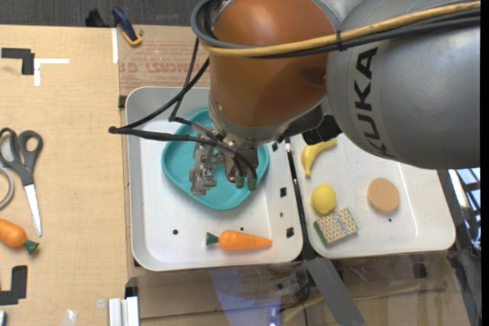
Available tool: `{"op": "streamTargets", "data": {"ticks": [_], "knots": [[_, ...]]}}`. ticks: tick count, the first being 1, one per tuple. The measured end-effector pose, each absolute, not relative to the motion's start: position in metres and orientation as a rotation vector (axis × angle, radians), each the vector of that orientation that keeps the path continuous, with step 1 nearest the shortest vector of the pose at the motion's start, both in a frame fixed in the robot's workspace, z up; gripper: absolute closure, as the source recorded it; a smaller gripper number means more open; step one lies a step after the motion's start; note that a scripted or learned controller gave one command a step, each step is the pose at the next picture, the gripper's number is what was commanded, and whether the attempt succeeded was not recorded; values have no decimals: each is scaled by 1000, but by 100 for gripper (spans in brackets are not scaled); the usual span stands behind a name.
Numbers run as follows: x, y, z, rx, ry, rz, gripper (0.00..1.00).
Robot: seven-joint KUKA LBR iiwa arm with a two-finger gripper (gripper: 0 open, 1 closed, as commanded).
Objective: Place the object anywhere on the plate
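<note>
Two white bins [145, 240], one teal plate [177, 164], two carrots [238, 241], one banana [315, 155], one lemon [324, 198], one biscuit [383, 195], one sponge [336, 226], one pair of scissors [23, 164].

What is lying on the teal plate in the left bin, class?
Above the teal plate hangs the gripper. The plate's visible surface looks bare, but the arm covers its upper part, so anything there cannot be seen. A carrot lies beside it.

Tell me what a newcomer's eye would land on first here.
The big grey arm with its orange band looms over the left bin, its pincer low over the teal plastic plate. Next, the orange toy carrot near that bin's front edge, and the yellow banana in the right bin.
</note>
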State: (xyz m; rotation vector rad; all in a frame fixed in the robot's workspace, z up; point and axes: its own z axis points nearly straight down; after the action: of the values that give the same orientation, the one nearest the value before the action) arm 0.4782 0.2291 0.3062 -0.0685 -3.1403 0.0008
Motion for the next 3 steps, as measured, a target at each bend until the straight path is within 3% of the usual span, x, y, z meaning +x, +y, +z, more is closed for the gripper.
{"op": "streamTargets", "data": {"ticks": [1,2,3], "knots": [[478,229,306,-70,-3141,1,0],[510,196,342,-197,-3138,0,0],[494,153,362,432,-3115,-1,0]]}}
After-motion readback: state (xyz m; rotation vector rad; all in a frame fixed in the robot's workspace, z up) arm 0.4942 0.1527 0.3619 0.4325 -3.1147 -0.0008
